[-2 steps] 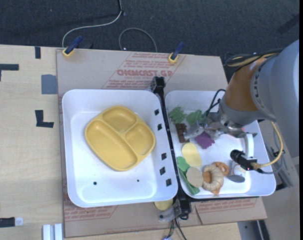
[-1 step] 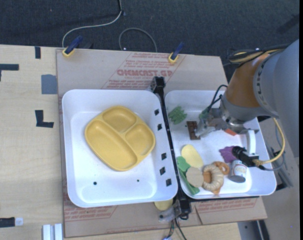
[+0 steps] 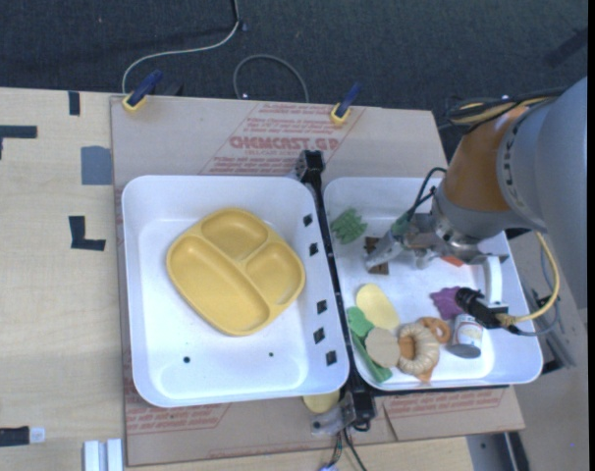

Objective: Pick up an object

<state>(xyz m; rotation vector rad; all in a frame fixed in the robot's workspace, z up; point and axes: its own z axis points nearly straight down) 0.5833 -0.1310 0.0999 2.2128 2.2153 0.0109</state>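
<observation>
You couldn't tell the gripper's state; it hung low in the right bin, just beside the green toy.

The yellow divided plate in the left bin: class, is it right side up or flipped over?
Right side up. The yellow divided plate shows its three hollow compartments facing up, lying flat in the left bin.

Single fixed camera, mounted above the worktop, looked down at a slant on both white bins; the arm entered from the right edge.
</observation>
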